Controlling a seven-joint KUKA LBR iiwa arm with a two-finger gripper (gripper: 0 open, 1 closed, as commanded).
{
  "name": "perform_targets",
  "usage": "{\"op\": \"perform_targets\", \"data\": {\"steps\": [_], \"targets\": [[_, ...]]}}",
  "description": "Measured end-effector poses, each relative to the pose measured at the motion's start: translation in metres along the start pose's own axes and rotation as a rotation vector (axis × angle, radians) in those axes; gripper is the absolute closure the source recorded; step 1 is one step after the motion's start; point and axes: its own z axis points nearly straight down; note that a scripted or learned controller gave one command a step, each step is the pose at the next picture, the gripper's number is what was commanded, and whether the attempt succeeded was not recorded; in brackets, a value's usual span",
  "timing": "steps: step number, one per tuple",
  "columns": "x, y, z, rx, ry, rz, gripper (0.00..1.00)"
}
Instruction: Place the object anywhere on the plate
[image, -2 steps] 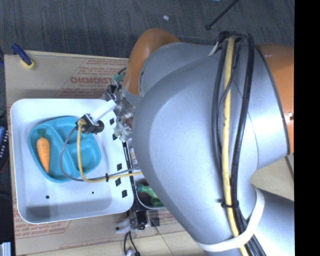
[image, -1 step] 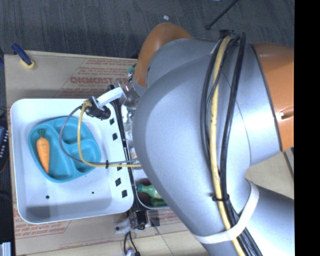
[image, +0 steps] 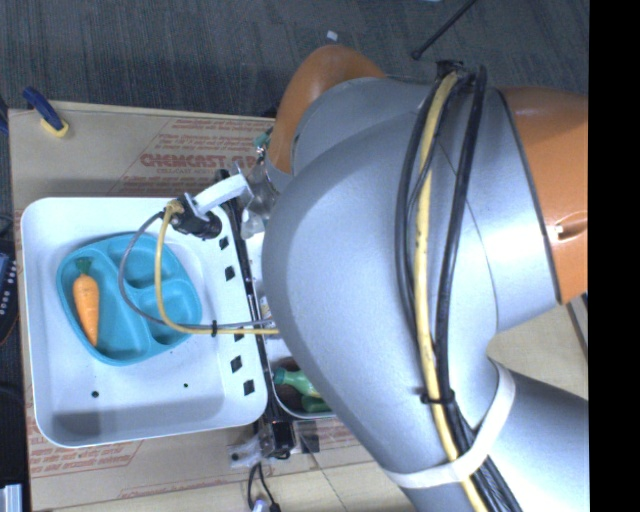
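1. On the blue plate (image: 140, 262), in its long outer compartment on the side away from the arm, lies the carrot (image: 86, 305), flat, lengthwise, stalk end towards the top of the view. If the carrot is the object meant, the task looks done as things lie.
2. The plate sits in the left bin (image: 120, 410), near the wall that this bin shares with its neighbour.
3. A yellow cable (image: 190, 325) loops out from the arm and hangs over the plate's inner compartments, apart from the carrot.
   - My chief worry is that a sweep of the arm could drag this loop across the plate, nudging it or rolling the carrot out.
4. A green thing (image: 300, 385) peeps out in the right bin, mostly hidden under the arm; what it is I cannot tell.
   - If that is the object meant, a grasp made there would be hard to check from this camera and could easily miss.
5. The arm (image: 380, 280) reaches in from the right, its grey bulk close under the camera and covering the right bin, with the orange band (image: 560, 200) at the far right.
6. Whether the gripper is open or closed, or has hold of anything, I cannot tell.
7. Both bins rest on the cardboard-covered worktop (image: 150, 140).
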Motion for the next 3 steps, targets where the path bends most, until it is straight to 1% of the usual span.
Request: {"op": "perform_targets", "data": {"steps": [3], "targets": [[0.0,0.0,0.0,0.0,0.0,0.0,0.0]]}}
